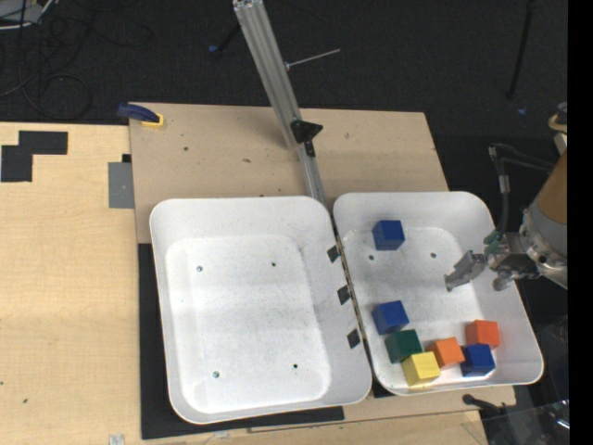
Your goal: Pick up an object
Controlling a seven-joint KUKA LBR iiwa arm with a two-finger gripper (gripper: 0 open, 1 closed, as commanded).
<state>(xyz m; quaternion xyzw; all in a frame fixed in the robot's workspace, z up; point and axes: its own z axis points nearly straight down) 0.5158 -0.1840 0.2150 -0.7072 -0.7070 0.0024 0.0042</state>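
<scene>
The right bin (pixel 435 200) holds several cubes. One blue cube (pixel 388 234) sits alone near the back. Another blue cube (pixel 390 316) lies at the front left, with a green cube (pixel 403 344) and a yellow cube (pixel 421 367) just in front of it. An orange cube (pixel 448 350), a red-orange cube (pixel 483 333) and a third blue cube (pixel 478 359) cluster at the front right. My gripper (pixel 482 274) hangs over the bin's right side, above bare floor behind the red-orange cube. It is open, with nothing between its fingers (pixel 460 273).
The left bin (pixel 185 213) stands beside the right one, joined by black clips (pixel 343 293). A slanted aluminium rail (pixel 274 77) rises behind the bins. The wooden bench (pixel 56 248) spreads to the left.
</scene>
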